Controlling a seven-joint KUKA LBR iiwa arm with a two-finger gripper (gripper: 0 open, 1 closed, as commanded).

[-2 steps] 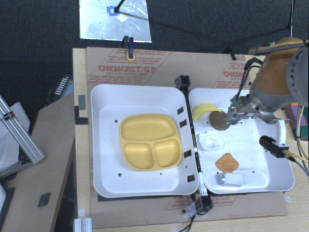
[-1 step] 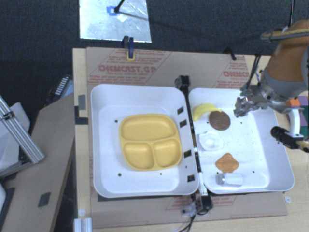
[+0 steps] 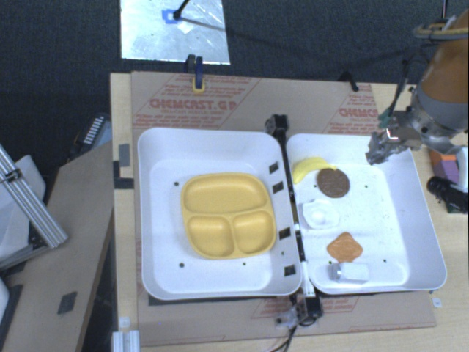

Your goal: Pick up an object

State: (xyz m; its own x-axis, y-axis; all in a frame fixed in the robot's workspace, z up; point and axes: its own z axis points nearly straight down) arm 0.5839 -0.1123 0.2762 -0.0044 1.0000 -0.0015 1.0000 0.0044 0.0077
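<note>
The right white bin holds a yellow banana-like piece, a round brown patty, a small white cup-like item, an orange-brown nugget and a pale grey block. My gripper hangs over the bin's far right corner, to the right of the patty and apart from it. Nothing shows between its tips.
The left white bin carries a yellow three-compartment tray. A black divider with clips runs between the bins. A reflective sheet lies beyond the bench, and a metal rail stands at the left.
</note>
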